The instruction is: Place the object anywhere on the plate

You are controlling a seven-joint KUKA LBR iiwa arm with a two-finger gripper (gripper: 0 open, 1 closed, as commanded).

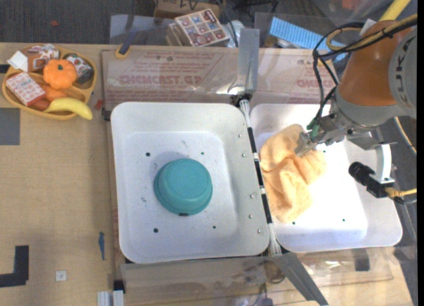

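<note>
Yellow crumpled cloth point(289, 172) lying in right white bin point(381, 232), against its left wall, grey arm's gripper point(309, 140) down on cloth's far edge, fingers pinching the fabric, teal round plate point(184, 186) mid left white bin point(132, 132), apart from cloth.

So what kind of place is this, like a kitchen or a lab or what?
Most likely a robotics lab bench, not a kitchen: a robot arm reaches over two white bins, toy food sits in a yellow dish, and boxes and cables clutter the floor behind.
</note>
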